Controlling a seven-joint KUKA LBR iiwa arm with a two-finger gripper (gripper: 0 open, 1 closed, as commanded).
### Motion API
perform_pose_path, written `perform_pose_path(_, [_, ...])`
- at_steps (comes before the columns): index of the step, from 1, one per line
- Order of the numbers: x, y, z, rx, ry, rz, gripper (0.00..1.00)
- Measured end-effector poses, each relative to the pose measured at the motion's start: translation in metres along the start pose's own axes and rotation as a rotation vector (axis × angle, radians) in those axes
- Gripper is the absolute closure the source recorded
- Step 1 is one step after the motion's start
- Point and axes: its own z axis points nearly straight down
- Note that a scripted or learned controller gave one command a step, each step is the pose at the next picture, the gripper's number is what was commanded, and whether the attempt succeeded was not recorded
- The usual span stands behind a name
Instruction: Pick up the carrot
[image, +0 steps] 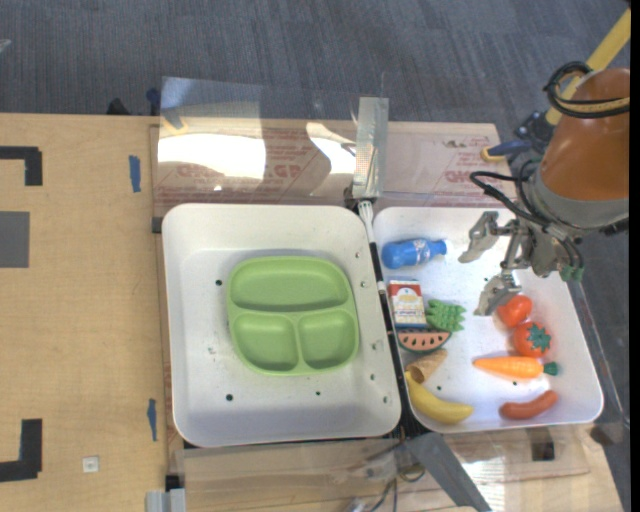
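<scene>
The carrot (510, 367), orange with a green top at its right end, lies flat in the right bin (585, 330), near that bin's front right. My gripper (496, 268) hangs over the upper right part of the same bin, well behind the carrot and just up-left of a red tomato (513, 310). Its fingers (479, 236) stand open with nothing between them. The grey wrist with the orange band (590, 130) reaches in from the right.
Around the carrot lie a red pepper (529, 340), a sausage (527, 405), a banana (437, 400) and a watermelon slice (422, 340). A blue bottle (412, 252), small carton (405, 300) and leafy green (447, 315) sit further left. The left bin holds a green divided plate (293, 312).
</scene>
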Motion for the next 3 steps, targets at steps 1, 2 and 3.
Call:
perform_pose_path(1, [0.049,-0.035,0.02,-0.001,0.004,-0.245,0.0])
perform_pose_path(2, [0.081,-0.052,0.105,0.002,-0.006,-0.226,0.0])
perform_pose_path(3, [0.087,-0.044,0.111,0.004,-0.006,-0.152,0.0])
